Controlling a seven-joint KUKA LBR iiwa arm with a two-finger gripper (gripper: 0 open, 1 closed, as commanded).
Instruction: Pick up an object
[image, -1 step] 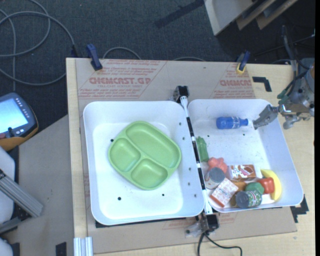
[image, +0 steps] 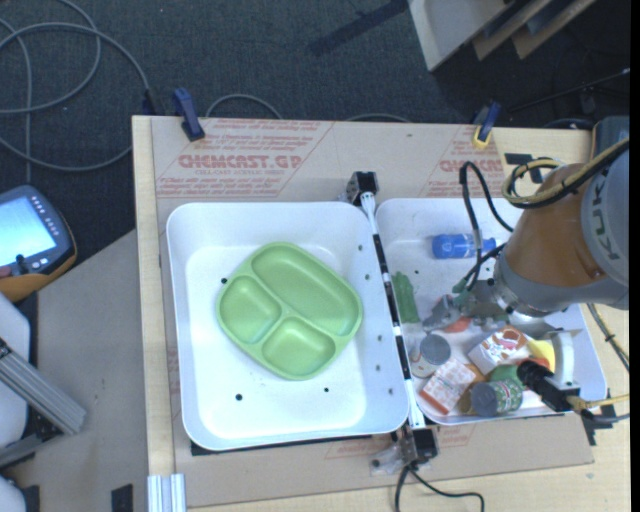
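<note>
"CHEMCAST" lettering (image: 240, 161) on bench board (image: 300, 150)

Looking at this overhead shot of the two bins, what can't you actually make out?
- Hand: camera view; the arm's wrist covers it, so its grip cannot be read.
- Right bin's far side: hidden under the arm.
- Pile near the bin's front: items overlap and are too small to name.
- Blue bottle: label too blurred to read.
</note>
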